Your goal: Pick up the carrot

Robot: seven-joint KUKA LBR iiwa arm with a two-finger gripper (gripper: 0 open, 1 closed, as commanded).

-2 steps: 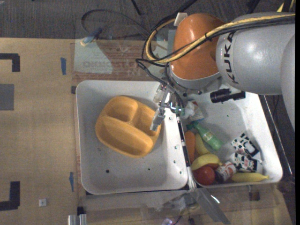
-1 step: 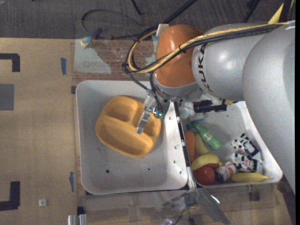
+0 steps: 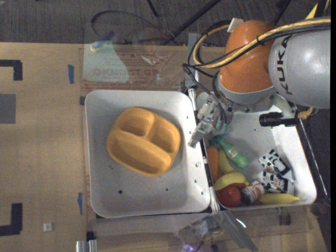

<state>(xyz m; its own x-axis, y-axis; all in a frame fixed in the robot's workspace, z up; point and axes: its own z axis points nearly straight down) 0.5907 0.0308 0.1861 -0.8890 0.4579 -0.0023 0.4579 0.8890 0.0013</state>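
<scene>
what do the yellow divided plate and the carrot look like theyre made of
The divided plate looks like moulded plastic with a matte finish: uniform yellow-orange, rounded compartment ridges, no sharp glare. The carrot is probably a plastic toy: evenly orange, smooth, lying with other toy-like fruit in the right bin. Neither can be confirmed from this distance.

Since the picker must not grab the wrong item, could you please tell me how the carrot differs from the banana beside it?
The carrot is orange and nearly straight; the banana is yellow and curved. The carrot lies along the right bin's left wall, running up the view; the banana lies crosswise below it, beside the tomato. Both are elongated and lie flat.
</scene>
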